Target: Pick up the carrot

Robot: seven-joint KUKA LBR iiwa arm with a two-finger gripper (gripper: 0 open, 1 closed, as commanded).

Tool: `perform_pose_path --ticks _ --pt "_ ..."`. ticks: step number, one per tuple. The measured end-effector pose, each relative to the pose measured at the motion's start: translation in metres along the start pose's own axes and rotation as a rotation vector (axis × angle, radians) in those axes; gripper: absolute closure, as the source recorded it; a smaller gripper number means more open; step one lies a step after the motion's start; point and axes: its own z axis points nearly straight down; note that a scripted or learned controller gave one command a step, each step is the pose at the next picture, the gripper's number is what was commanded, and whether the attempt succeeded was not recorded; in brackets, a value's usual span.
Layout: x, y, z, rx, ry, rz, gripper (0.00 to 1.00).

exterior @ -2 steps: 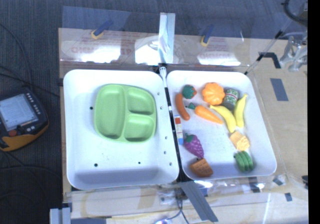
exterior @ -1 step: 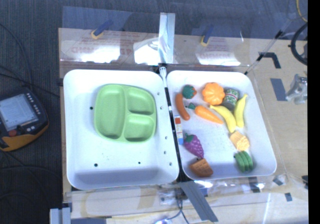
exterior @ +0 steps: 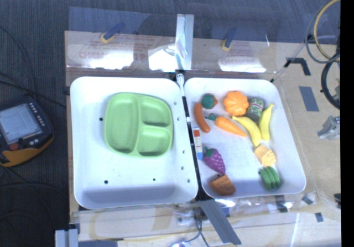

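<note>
Dark grey-blue carpet lies all round the bench, whose pale wooden top carries two shallow white bins side by side, with clear sheeting and bits of blue tape along its far edge.

In the right bin the carrot lies near the middle of the far half, tilted, with its green top toward the divider and its point toward a yellow banana, which it touches or very nearly touches. Things crowd it on most sides. An orange pumpkin sits just beyond it, and a dark green can stands beside the pumpkin. A second banana curves along the right of the first. On the carrot's left an orange-red sausage-like piece lies beside the bin wall, and a small round green and red toy sits beyond that (too small to name).

The nearer half holds a bunch of purple grapes, a brown and orange piece at the front wall, a yellow chunk and a green vegetable.

The left bin holds a green divided plate. A control pendant rests on the carpet at the left, and yellow cable loops at the upper right.
</note>
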Motion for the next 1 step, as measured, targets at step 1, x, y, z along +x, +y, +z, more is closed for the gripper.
perform_pose_path --ticks 1 --pt "-0.0040 -0.0743 -0.0726 0.005 0.000 -0.138 1.00"
